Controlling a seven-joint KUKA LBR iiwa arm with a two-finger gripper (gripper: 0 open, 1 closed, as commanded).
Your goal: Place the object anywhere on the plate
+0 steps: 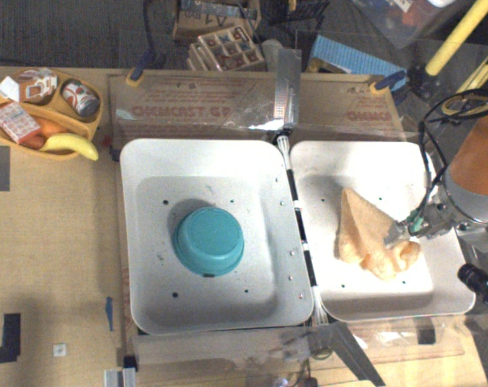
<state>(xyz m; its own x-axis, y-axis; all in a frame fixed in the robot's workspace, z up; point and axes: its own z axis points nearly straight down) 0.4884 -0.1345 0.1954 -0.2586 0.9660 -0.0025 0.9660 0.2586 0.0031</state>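
Observation:
A teal round plate [210,240], lying upside down like a bowl, sits in the middle of the left bin [147,176]. In the right bin [340,164] lies a tan, wedge-shaped food-like object [361,226] with a rounded lumpy end near the front. My gripper [406,230] comes in from the right and is down at the object's right edge, its fingertips touching or very close to it. Whether the object is between the fingers is too small to make out.
An orange dish [42,119] with a banana and small toy foods stands on the bench at the far left. Cardboard [195,107] runs behind both bins. Cables and clutter lie beyond the bench at the back.

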